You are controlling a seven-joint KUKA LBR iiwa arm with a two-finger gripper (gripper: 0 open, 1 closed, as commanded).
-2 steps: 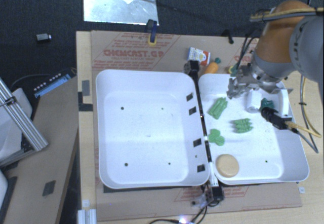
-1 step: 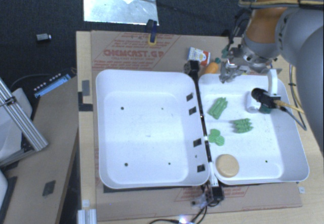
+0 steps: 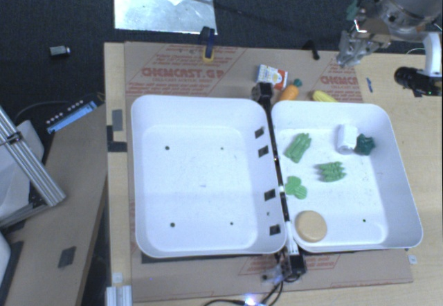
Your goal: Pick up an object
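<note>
Gripper (image 3: 351, 48) hangs past the right bin's (image 3: 398, 159) far edge; we can't tell its finger state. We see a tan disc (image 3: 311, 226) near that bin's near-left corner.

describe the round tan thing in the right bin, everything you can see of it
The round tan disc looks like a flat toy biscuit or cookie, pale beige, smooth and matte, with a slightly darker edge. It lies flat on the floor of the right bin, in the near left corner, close to the divider between the bins. Nothing touches it; the small green piece lies just beyond it.
</note>
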